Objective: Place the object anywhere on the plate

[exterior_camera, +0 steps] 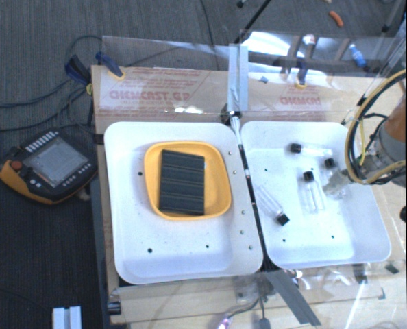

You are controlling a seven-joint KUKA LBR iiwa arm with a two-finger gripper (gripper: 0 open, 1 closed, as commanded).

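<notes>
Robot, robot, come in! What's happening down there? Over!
Gripper low at right bin's right side, by clear vials. Dark ridged block lies on yellow plate, left bin. Nothing blocking plate.

Left bin (121, 252): the yellow plate (220, 187) sits at centre, its well almost covered by a dark ridged block (182, 181); bare floor lies on the near side. Right bin (368, 242): clear vials (313, 196) with black caps scattered across the far half; near half open. A raised divider (248, 184) separates the bins. Cables (358, 146) hang at the right edge.
</notes>
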